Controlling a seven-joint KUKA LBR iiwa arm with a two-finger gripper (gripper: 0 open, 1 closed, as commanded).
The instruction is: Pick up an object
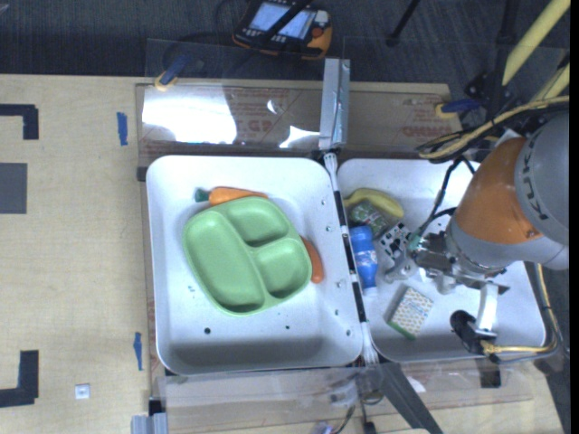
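My gripper [404, 262] is low in the right bin [516, 310], just right of a blue bottle [364, 257] that lies along the bin's left wall. A small black-and-white speckled thing [393, 237] sits right at the gripper's tip. A pale, finely patterned pad [410, 312] lies just in front of the gripper. At the bin's back left are a yellow banana [377, 201] and a green packet [366, 215]. The wrist hides whatever lies beneath it.
The left bin [181, 333] holds a green divided plate [246, 254]. An orange carrot-like piece [237, 193] pokes out behind it, and another orange piece [314, 261] at its right edge. A divider wall [348, 269] separates the bins.
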